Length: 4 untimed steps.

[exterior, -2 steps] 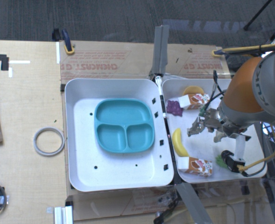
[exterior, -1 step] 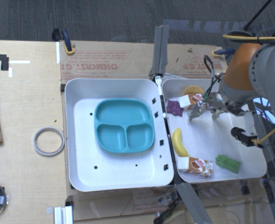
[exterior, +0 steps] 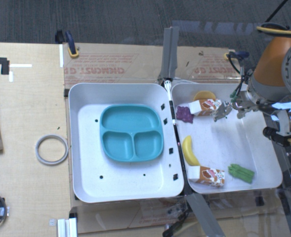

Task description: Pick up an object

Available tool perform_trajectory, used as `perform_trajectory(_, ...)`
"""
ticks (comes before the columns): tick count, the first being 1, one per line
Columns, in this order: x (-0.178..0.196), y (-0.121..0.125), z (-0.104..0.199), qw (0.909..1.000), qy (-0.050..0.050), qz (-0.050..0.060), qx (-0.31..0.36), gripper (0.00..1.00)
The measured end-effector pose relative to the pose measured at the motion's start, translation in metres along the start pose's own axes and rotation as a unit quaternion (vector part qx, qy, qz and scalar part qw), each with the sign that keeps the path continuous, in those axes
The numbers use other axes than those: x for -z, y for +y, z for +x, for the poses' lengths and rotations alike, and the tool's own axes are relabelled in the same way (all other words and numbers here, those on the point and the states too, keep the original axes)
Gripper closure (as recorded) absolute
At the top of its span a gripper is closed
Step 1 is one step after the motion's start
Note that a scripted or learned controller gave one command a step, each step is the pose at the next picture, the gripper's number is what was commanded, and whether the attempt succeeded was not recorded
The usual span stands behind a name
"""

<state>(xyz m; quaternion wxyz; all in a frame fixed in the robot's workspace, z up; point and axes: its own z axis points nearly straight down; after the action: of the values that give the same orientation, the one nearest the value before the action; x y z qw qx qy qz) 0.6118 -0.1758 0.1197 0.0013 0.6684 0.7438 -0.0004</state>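
The gripper (exterior: 228,109) hangs low over the far end of the right bin (exterior: 264,179), its two fingers spread a little apart with nothing between them. Just to its left lies the closest candidate, a small carton (exterior: 205,106) printed orange and white, lying flat and pressed against an orange round thing (exterior: 204,96) on its far side and a purple bunch of grapes (exterior: 184,114) on its left.

That huddle is the worry. Come down on the carton's end and a finger may catch the grapes or the orange piece and shove the whole cluster toward the bin wall (a tight corner, that one). The carton's flat printed faces look slick, so a shallow or skewed pinch could let it slide out on the lift.

Easier pickings sit nearer: a banana (exterior: 189,150), a second carton (exterior: 209,176) and a green bundle (exterior: 241,172). In the left bin (exterior: 81,142) a blue divided plate (exterior: 132,133) sits alone, far too broad for those fingers.
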Motion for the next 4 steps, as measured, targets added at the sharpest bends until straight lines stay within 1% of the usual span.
perform_trajectory(1, -0.024, 0.015, -0.035, 0.9889, 0.004, 0.004, -0.148, 0.0)
perform_trajectory(2, -0.028, -0.039, 0.039, 0.9982, 0.001, 0.001, -0.061, 0.0)
perform_trajectory(3, -0.028, 0.039, 0.031, 0.9949, 0.005, 0.025, 0.097, 0.0)
perform_trajectory(4, 0.024, -0.003, 0.058, 0.9794, 0.001, 0.0, 0.202, 0.0)
